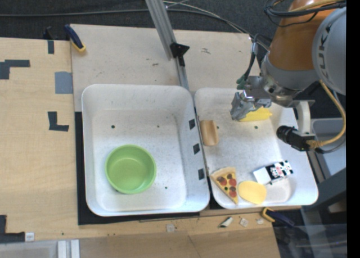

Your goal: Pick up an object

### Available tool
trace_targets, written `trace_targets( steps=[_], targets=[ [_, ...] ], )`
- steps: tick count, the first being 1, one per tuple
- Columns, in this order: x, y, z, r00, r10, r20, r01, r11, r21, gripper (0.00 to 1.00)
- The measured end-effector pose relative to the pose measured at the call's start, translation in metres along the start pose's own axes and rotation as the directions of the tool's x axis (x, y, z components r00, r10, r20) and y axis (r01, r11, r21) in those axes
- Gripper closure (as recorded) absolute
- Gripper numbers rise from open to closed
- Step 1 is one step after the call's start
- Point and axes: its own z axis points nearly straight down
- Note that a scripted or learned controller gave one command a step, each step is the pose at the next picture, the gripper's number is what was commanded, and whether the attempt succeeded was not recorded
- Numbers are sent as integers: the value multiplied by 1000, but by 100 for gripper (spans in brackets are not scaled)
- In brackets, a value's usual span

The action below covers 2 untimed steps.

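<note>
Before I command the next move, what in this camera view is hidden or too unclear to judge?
- Yellow object: partly covered by the gripper, so its shape and any grasp are unclear.
- Black-and-white item: too small to identify.
- Arm: cut off by the top and right edges.

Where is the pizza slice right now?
The pizza slice lies near the front edge of the right bin, touching a yellow disc.
</note>
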Motion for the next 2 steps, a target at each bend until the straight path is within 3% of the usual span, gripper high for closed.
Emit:
trace_targets(
  steps=[1, 2],
  targets=[
    [56, 11, 5, 1000, -1, 0, 1, 1000, 0, 100],
    [112, 27, 33, 1000, -2, 1, 2, 1000, 4, 100]
  ],
)
